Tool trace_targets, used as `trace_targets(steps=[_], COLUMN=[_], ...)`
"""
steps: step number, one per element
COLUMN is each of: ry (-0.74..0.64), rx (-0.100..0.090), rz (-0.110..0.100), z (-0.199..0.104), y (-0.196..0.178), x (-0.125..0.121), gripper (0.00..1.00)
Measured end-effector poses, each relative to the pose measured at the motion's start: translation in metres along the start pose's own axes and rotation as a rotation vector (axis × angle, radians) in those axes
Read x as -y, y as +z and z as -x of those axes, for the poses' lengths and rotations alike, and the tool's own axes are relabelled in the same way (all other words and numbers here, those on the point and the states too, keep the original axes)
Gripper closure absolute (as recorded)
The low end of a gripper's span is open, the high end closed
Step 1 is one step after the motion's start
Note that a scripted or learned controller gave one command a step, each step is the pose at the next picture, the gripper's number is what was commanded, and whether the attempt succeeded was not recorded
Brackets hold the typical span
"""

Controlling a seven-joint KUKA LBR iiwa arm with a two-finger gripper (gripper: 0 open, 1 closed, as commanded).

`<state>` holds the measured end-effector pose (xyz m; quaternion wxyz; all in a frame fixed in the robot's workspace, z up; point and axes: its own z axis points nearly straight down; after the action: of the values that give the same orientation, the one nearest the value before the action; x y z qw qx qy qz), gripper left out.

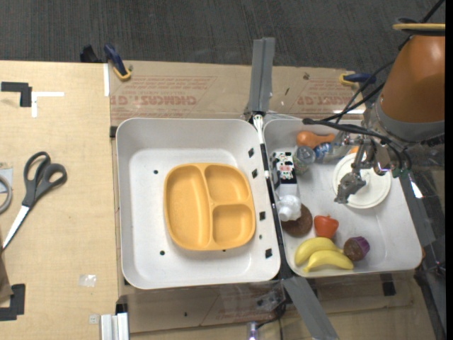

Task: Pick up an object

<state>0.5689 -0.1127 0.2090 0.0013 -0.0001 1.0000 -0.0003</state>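
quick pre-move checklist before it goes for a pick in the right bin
1. Tool over the right bin: ok.
2. Something under the tool: ok, it hangs over a white round plate.
3. Tool free of any object: cannot tell at this angle.
4. Other targets reachable: ok, banana, red pepper and purple fruit lie uncovered near the front.
5. Yellow divided tray out of the way in the left bin: ok.
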Motion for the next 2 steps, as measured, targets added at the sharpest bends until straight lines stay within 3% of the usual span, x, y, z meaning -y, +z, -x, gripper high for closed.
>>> trace_targets(steps=[1,2], ry=[0.013,0.16], rx=[0.003,0.004], rz=[-0.001,0.0], z=[0.045,0.06], y=[0.093,0.115], x=[0.014,-0.018], gripper=[0.0,0.0])
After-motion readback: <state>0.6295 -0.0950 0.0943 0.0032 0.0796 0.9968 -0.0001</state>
